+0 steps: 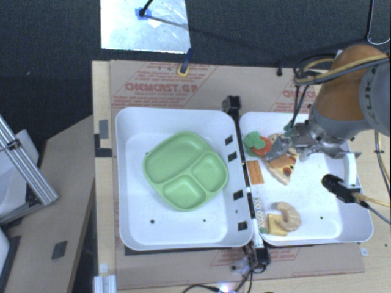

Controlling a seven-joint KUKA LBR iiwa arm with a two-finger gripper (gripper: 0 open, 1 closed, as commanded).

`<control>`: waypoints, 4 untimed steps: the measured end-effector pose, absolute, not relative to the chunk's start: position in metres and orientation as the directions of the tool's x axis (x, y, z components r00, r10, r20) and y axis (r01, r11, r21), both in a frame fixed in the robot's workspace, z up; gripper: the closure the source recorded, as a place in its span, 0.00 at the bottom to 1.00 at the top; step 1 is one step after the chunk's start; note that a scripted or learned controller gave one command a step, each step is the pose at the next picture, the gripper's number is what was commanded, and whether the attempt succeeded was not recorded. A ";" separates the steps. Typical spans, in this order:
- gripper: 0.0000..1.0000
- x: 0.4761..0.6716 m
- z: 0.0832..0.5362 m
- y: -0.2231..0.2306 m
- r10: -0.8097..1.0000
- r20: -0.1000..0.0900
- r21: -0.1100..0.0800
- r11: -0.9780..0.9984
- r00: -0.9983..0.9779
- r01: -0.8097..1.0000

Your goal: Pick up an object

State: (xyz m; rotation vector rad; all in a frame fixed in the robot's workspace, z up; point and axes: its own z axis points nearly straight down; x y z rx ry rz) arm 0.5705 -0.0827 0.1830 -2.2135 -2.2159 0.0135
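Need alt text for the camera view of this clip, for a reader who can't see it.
Seen from above, the arm's gripper reaches from the right into the right bin, low over toy food: a pizza slice, a green-and-red piece. More toy food lies nearer the front edge. The left bin holds a green divided plate.

We see two shallow white bins (128, 163) in smooth, slightly glossy plastic, and the pale green divided plate (186, 170) looks like matt plastic. Under them is brown cardboard sheet (153, 87), printed and dull. The silvery square sheet (145, 16) looks like crinkled foil.
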 end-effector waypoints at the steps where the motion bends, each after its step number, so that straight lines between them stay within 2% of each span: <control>1: 0.00 0.574 0.191 -0.083 1.000 0.000 0.001 0.003 -0.003 1.000; 2: 0.00 0.579 0.130 -0.086 1.000 0.000 -0.003 0.001 -0.001 1.000; 3: 0.00 0.582 0.088 -0.087 1.000 -0.002 0.005 0.000 0.000 1.000; 4: 1.00 0.586 0.103 -0.089 1.000 -0.006 0.021 0.001 -0.001 1.000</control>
